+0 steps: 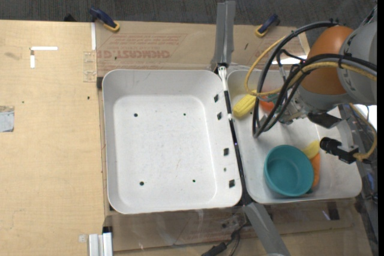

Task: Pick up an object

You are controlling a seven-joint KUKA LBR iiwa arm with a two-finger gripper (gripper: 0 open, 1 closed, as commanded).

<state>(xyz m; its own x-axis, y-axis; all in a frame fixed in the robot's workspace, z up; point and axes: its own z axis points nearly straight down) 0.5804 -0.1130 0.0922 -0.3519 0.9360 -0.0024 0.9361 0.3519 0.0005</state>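
The right bin [336, 192] holds a teal bowl [288, 171] near its front edge. A yellow, banana-like object [243, 106] lies at the bin's back left, with a small orange-red piece [266, 104] just to its right. An orange and yellow item [315, 159] rests against the bowl's right side. My gripper [288, 116] hangs low over the middle of the right bin, behind the bowl and to the right of the yellow object. Black and yellow cables and the wrist body cover its tip, and I see nothing held in it.
The left bin [111, 129] stands beside the right one, with a raised rim between them. A grey post [225, 33] rises behind that divider. Two clamps [103, 18] [267, 24] grip the cardboard at the back. Looping cables [270, 87] hang over the right bin's left half.
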